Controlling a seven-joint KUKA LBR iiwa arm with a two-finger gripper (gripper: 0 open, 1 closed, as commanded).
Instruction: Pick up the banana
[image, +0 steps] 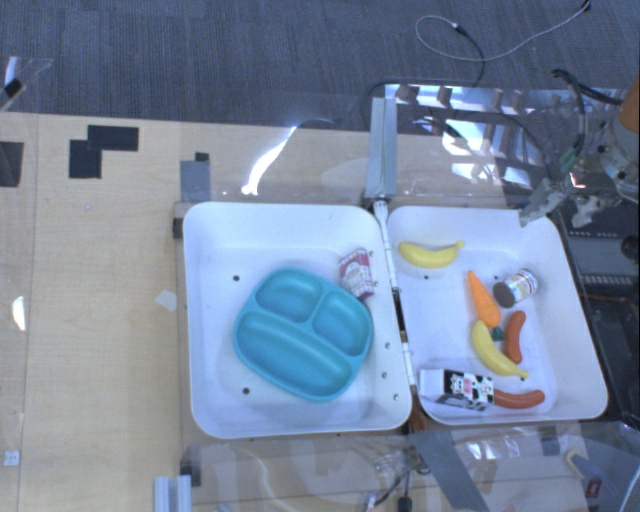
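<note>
Under carrot (483, 297), 2nd banana (493, 351), part-hidden

I am working in a robotics lab: two white bins (200, 300) are sitting on a pale bench (90, 300) with black marker patches (100, 150) upper left, a loose cable (460, 35) trailing over grey carpet (250, 50) above.

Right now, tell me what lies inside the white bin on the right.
Right white bin holds two yellow bananas, an orange carrot, a small can, two sausages and a black-and-white carton. The lower banana's middle is partly covered by the sausage.
</note>
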